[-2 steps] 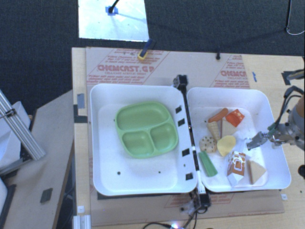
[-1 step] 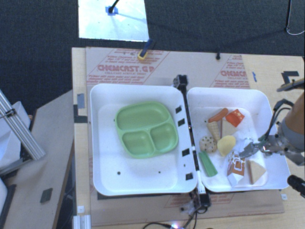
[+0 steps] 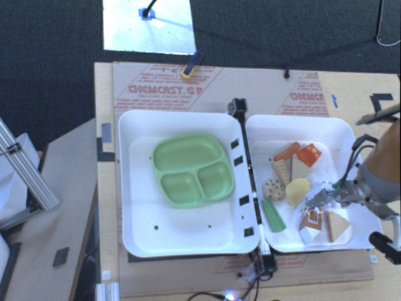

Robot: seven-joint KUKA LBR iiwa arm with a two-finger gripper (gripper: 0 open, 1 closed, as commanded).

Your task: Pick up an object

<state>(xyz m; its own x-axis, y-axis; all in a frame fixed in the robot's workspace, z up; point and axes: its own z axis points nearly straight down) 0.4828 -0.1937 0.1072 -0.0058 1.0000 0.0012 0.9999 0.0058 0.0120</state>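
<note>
1. In the camera view I see two white bins side by side on the table [image 3: 156, 83]: the left bin [image 3: 135, 187] holds a green divided plate [image 3: 191, 170], sitting a little left of the frame's centre.
2. The right bin [image 3: 338, 130], at lower right of the frame, carries the small things: a red sausage-like piece [image 3: 286, 151], an orange block [image 3: 309, 154], a speckled round cookie [image 3: 273, 189], a pale yellow piece [image 3: 297, 190], a green stick [image 3: 273, 215] and a tan wedge [image 3: 337, 226].
3. My arm [image 3: 382, 168] enters at the right edge, and the pincer [image 3: 321, 197] sits low over the right bin, just beside the pale yellow piece.
4. I cannot tell how far the pincer is open, nor whether it grips anything.
</note>
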